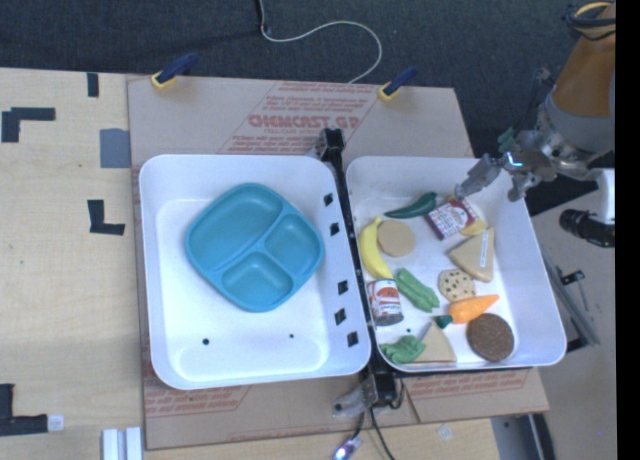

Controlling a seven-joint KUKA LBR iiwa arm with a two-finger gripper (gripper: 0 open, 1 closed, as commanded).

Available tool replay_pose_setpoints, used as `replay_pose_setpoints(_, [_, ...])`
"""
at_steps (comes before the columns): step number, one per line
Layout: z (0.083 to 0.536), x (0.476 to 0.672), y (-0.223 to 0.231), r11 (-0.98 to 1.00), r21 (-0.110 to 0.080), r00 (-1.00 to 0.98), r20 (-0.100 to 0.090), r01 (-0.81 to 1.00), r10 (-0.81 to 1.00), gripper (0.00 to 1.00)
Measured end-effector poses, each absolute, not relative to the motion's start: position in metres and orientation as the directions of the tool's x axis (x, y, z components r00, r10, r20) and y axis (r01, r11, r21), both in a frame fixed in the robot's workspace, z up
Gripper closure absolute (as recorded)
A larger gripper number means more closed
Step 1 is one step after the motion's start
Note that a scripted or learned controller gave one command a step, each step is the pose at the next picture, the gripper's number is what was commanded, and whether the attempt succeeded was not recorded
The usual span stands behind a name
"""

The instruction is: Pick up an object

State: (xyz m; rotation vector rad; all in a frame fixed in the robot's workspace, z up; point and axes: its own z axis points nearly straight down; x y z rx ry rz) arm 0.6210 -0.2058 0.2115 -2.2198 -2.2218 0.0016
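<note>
The gripper (497,174), fingers apparently spread and empty, hovers just above and right of the small red packet (449,217) in the right bin (540,278) (probably light, slick plastic), best pinched across its narrow sides.

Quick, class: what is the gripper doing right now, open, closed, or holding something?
Gripper: cannot be told; it sits over the right bin's far right corner, with nothing seen held.
</note>
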Motion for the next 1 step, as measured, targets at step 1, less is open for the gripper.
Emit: replay_pose_setpoints(1, [0.3826,0.6089,-0.1693,0.006,0.018,-0.006,-0.004,1.000,1.000,0.00])
